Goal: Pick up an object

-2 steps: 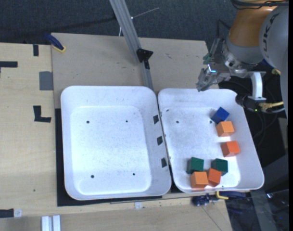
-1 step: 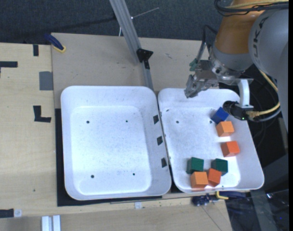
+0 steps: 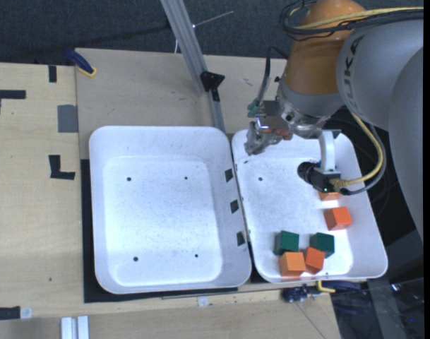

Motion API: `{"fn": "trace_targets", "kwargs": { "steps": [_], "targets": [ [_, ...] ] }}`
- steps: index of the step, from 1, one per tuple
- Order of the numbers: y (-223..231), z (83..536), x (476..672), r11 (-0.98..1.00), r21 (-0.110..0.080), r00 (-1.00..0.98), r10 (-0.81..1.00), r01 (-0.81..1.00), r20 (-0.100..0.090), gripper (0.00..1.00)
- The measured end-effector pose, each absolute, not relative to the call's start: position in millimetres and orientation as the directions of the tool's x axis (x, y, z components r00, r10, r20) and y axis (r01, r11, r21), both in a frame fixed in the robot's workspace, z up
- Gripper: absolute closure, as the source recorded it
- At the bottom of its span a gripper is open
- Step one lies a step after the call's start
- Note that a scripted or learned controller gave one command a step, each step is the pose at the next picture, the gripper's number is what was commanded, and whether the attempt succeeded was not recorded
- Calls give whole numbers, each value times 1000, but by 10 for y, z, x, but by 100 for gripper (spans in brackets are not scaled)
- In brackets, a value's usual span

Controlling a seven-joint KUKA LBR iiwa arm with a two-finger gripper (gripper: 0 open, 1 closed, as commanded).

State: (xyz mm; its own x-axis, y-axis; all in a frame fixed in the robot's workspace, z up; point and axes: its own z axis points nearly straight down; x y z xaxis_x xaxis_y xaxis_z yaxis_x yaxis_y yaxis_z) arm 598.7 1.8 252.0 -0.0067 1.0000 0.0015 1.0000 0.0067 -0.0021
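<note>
The blocks are sitting clustered toward the five o'clock corner of the right bin (image 3: 251, 189), likely because they have tumbled or been dropped there rather than been arranged: a green block (image 3: 287, 241) and a second green block (image 3: 322, 243) are lying side by side, with an orange block (image 3: 293, 263) just below the first and another orange block (image 3: 315, 258) touching it at its three o'clock side. A further orange block (image 3: 337, 217) is resting apart from them, up toward one o'clock of the group, near the bin's right wall. The left bin (image 3: 102, 147) is lying alongside, at nine o'clock of the right one. The arm (image 3: 320, 55) is reaching in from three o'clock, its orange band bulking over the bin's far edge and its wrist pointing downward, so that the gripper (image 3: 259, 138) is hanging over the eleven o'clock corner of the right bin, well apart from every block. Nothing is showing between its fingers, and how far they are parted I cannot tell, since the metal parts there are blurring together. As a judgement, the pick is not yet under way; the gripper would need to travel toward five o'clock to get above any block.
</note>
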Motion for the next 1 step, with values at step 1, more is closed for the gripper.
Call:
{"fn": "trace_targets", "kwargs": {
  "steps": [1],
  "targets": [
    [521,2402,5919,7,-3,-7,1000,1000,1,100]
  ]
}}
